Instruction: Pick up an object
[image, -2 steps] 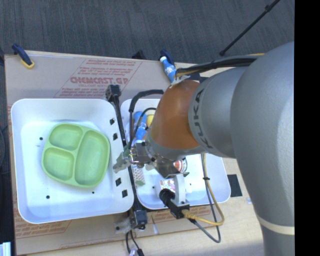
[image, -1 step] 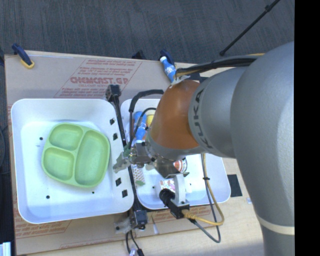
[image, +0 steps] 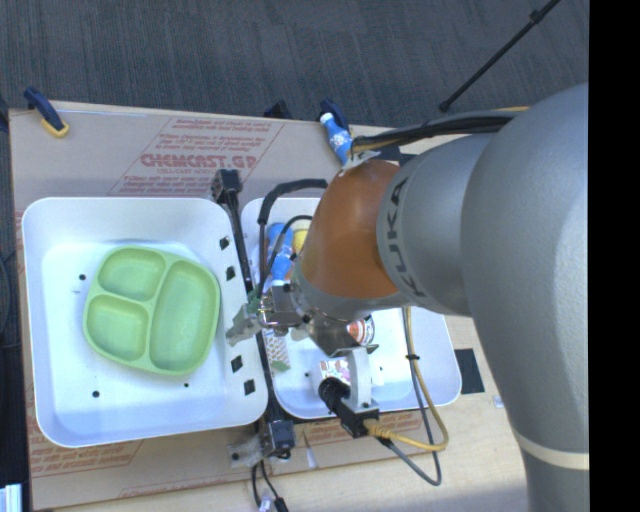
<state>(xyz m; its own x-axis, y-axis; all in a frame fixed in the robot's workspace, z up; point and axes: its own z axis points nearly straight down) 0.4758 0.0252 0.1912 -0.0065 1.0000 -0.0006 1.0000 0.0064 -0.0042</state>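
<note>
Reaching into right bin (image: 440, 375), hand (image: 262, 318) hanging near its left wall; grip state unclear. Lying in left bin (image: 50, 300): green divided plate (image: 152, 310).

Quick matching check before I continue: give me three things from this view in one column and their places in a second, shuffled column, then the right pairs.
Things:
1. green divided plate
2. blue clamp
3. arm's orange band

Places:
A. over the right bin
B. at the board's far edge, behind the bins
C. in the left bin

Pairs: 1-C, 2-B, 3-A
</note>
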